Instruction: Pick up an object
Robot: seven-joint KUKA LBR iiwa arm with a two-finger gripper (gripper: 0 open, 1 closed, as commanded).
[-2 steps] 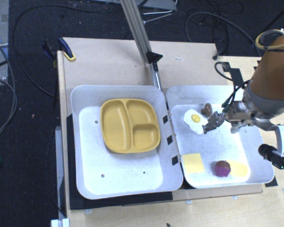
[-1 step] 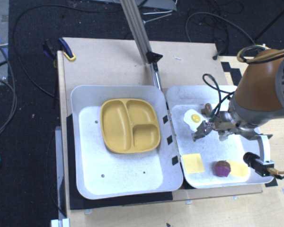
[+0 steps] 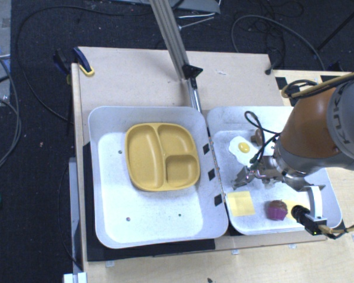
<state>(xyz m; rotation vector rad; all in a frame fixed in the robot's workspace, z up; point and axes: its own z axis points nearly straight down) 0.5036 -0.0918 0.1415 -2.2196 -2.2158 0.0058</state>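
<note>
In the right bin [image 3: 224,122] lie a fried egg toy [image 3: 241,148], a yellow cheese square [image 3: 241,203], a purple round piece [image 3: 276,210] and a small yellow piece [image 3: 296,208] beside it. A brown piece [image 3: 258,136] peeks out past the egg, partly behind cables. My gripper [image 3: 246,178] hangs low over the bin's middle, between the egg and the cheese square, just above the cheese. Nothing shows between its fingers. The grey and orange arm covers the bin's right part.
The left bin [image 3: 106,181] holds a yellow divided tray [image 3: 162,156] with three compartments. A metal pole [image 3: 171,31] slants down from the top to the seam between the bins. Black clips [image 3: 212,173] sit along that seam. Cables trail off the bench.
</note>
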